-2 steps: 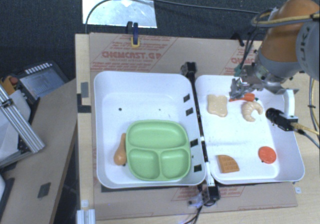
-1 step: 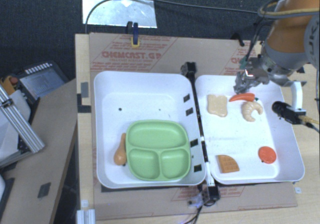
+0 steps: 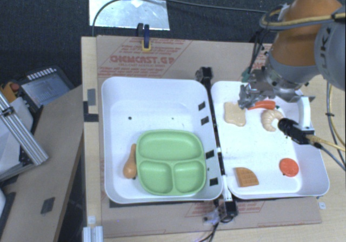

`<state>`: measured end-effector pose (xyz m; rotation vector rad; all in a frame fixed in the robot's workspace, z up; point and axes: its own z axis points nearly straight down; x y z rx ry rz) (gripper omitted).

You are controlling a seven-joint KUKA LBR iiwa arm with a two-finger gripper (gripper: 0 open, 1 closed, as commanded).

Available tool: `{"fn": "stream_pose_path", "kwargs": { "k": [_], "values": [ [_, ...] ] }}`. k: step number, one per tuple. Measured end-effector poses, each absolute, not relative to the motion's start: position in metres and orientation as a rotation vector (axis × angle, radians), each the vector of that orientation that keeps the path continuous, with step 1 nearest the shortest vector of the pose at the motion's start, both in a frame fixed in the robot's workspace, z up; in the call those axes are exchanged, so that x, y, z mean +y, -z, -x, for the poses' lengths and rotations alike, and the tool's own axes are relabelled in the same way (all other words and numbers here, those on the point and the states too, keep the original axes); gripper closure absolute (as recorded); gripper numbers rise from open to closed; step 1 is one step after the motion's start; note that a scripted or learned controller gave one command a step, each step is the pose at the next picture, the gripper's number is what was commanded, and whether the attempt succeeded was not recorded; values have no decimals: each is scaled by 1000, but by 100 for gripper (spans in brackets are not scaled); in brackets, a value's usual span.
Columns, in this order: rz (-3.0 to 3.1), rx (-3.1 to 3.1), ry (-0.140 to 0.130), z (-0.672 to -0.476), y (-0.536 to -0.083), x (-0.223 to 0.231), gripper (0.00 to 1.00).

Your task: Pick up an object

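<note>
As our tool (image 3: 250, 96) hangs low in the right bin (image 3: 313, 184), grip unreadable, we see the carrot (image 3: 264, 105) just right of it, lying crosswise beside the croissant (image 3: 268, 118).

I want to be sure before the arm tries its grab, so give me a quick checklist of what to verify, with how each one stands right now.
1. Gripper over the right bin: ok.
2. Target near it: ok, a beige piece lies just below and an orange strip beside it.
3. Finger opening: cannot tell.
4. Anything held already: cannot tell.
5. Neighbours crowding: not ok, a curled pale piece lies close by.
6. Left bin's green tray and tan piece away from the arm: ok.
</note>
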<state>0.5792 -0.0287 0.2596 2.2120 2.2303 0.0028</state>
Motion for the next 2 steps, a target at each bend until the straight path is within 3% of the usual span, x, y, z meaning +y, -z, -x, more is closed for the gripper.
{"fn": "stream_pose_path", "kwargs": {
  "k": [2],
  "values": [
    [-2214,2232,-1,-528,-234,57,100]
  ]
}}
